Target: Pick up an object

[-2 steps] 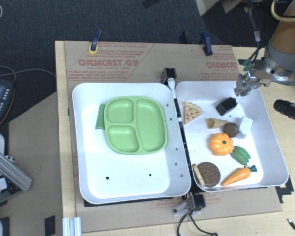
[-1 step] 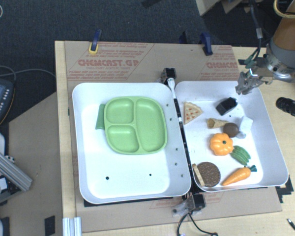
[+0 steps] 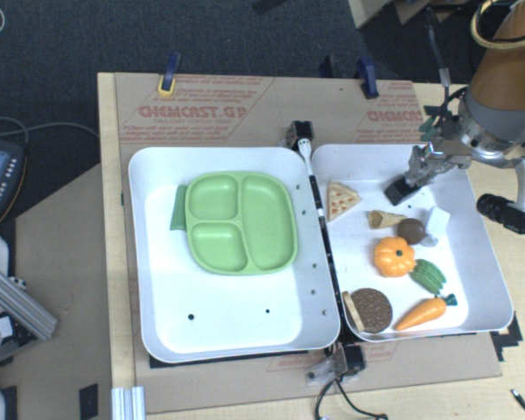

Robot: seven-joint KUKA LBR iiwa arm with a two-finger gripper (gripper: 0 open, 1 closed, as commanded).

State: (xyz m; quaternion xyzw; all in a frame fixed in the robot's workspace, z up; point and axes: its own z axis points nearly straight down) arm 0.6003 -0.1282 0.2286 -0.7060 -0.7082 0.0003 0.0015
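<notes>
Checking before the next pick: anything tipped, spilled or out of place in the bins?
Nothing stands out. The green divided plate lies flat in the left bin; the toy foods, including the orange pumpkin, lie scattered inside the right bin.

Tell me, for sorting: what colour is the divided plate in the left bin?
Light green, seen in the camera view: divided plate.

Arm point(image 3: 499, 86) reaching in from right, orange-banded wrist bent down, claw point(image 3: 402, 188) pointing down-left.

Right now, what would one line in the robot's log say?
end effector: over right bin, upper part | holding: nothing seen | nearest: pizza slice, ice cream cone | left bin: green plate
</notes>
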